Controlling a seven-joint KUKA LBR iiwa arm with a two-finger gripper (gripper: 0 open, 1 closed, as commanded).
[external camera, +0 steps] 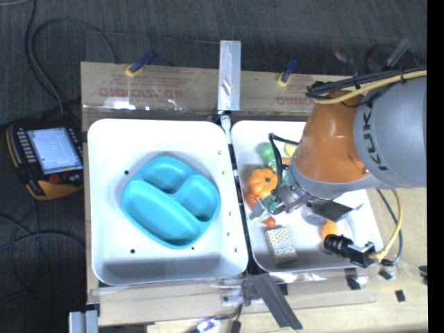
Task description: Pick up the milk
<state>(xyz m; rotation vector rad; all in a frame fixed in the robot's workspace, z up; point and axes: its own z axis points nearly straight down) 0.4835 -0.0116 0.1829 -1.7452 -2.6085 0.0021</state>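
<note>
Over the right bin [371, 217]: arm low, gripper [277, 203] beside the pumpkin [262, 180].
You'll find what may be the milk [280, 244], a speckled carton, lying free just below the gripper; whether the pincer is open or closed, can't tell. Left bin [104, 207] holds a blue tray [170, 198].

I count two white bins [97, 207], one blue divided tray [170, 200], one small orange pumpkin [263, 180], one patterned carton [280, 244], and one arm [374, 141].
</note>
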